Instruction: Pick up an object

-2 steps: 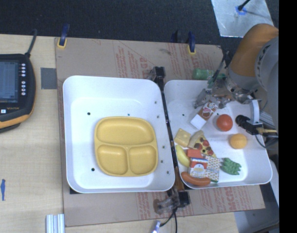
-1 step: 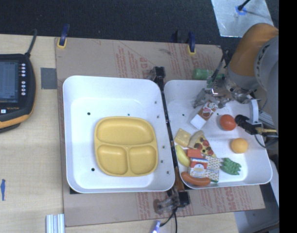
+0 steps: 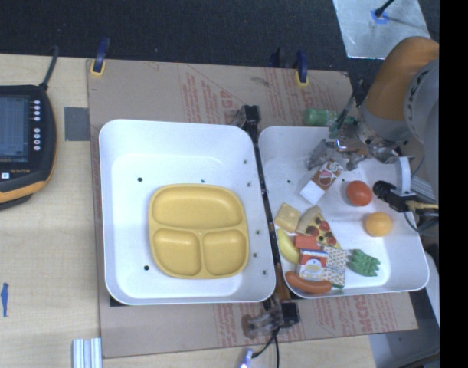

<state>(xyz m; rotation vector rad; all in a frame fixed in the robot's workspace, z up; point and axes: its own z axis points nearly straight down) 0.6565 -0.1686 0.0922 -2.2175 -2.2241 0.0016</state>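
My gripper [image 3: 335,158] hangs over the far part of the right bin [image 3: 406,278], its fingers spread open with nothing between them. Just in front of it lies a small brown-and-red carton [image 3: 327,178] with a white card [image 3: 311,193] beside it. To the right rest a red tomato [image 3: 358,193] and an orange [image 3: 378,224]. Nearer the front are a cheese wedge [image 3: 286,217], a pizza slice [image 3: 316,227], a banana [image 3: 286,245], a printed packet [image 3: 319,264], a green vegetable [image 3: 364,262] and a hot dog [image 3: 309,285].
The left bin [image 3: 126,156] holds a yellow divided plate [image 3: 198,230]. A green object [image 3: 319,116] lies on the cardboard behind the right bin. A teach pendant [image 3: 18,144] sits at the far left. The arm's orange band [image 3: 398,75] rises at the right.
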